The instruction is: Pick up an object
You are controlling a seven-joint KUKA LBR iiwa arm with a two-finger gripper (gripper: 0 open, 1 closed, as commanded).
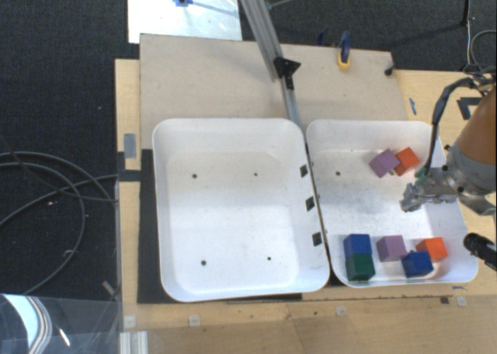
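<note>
Your gripper [411, 199] hangs by the right bin's [334, 255] right edge; finger spread unreadable; orange cube [406, 161] lies just toward the far edge.

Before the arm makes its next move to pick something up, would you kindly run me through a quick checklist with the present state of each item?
1. Objects available in the right bin: ok; purple block, orange block, and a front row of blocks.
2. Gripper inside the right bin: ok, between the two groups.
3. Gripper carrying nothing: cannot tell.
4. Gripper over a target: not ok; over bare floor below the purple block.
5. Targets separable: not ok; purple and orange blocks touch, blue block sits against green block.
</note>
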